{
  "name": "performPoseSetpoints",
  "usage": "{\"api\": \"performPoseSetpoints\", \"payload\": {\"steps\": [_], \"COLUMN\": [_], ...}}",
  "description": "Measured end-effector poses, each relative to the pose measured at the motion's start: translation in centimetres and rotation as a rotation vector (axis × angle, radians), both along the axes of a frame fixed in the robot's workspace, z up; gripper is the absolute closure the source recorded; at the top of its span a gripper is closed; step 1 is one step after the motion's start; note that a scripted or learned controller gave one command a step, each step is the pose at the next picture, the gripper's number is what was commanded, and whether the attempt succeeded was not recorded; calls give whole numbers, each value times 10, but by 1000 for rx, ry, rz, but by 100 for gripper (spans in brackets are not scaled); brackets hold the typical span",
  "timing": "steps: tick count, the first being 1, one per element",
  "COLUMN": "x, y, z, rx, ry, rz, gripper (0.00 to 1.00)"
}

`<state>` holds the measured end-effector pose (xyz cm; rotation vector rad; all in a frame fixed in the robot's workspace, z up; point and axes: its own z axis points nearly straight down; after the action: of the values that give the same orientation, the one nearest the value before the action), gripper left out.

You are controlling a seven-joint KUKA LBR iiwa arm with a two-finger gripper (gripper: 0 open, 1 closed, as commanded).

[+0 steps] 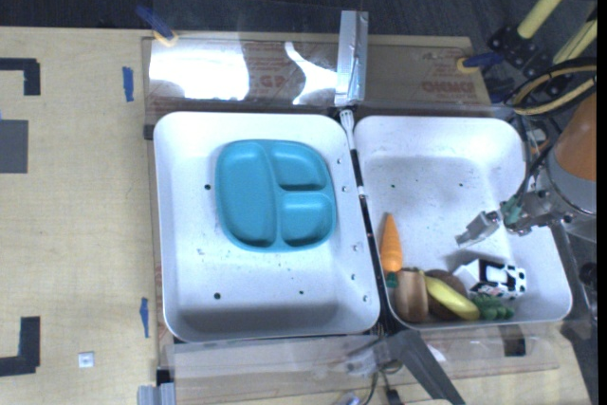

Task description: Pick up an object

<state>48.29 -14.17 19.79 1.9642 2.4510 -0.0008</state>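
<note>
White right bin (446, 161): carrot (391, 243), banana (449, 297), brown block (411, 295) and black-and-white toy (500, 279) crowd its near edge, touching. My gripper (486, 226) hangs above them; I cannot tell its opening, nothing visibly held. Risk, as I judge it: snagging two items, or skidding off the banana. Cardboard lettering behind bins unreadable.
</note>
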Motion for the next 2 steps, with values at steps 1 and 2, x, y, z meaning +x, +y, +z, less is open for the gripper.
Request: {"api": "performPoseSetpoints", "payload": {"steps": [1,2], "x": [27,67], "y": [41,44], "z": [-99,-111], "rx": [4,0], "ry": [16,-3], "rz": [-123,-222], "gripper": [0,0]}}
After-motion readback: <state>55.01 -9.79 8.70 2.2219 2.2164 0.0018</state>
